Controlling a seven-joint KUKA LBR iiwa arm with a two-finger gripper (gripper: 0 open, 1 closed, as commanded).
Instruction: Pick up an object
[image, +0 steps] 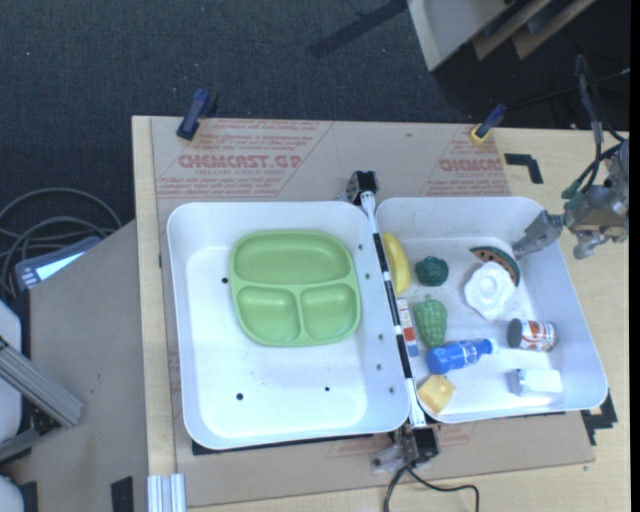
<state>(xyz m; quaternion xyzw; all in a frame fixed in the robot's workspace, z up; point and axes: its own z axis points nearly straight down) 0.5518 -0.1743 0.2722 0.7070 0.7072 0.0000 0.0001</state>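
Note:
The right bin (560, 215) holds several small items: a yellow banana (397, 262), a dark green round piece (432, 269), a watermelon slice (499, 258), a white lumpy object (487, 290), a green bumpy fruit (431, 322), a small can (532, 335), a blue bottle (458, 354), a yellow wedge (435, 392) and a white tube (540, 381). My gripper (552, 246) hangs at the bin's far right corner, open, with nothing between its fingers. Its left fingertip (524, 246) is just right of the watermelon slice.
In the left bin (200, 380) lies a light green divided tray (295, 285). A black divider rail (390, 300) runs between the bins. Blue and yellow clamps (195, 113) sit on the cardboard at the back. Cables lie on the floor at left.

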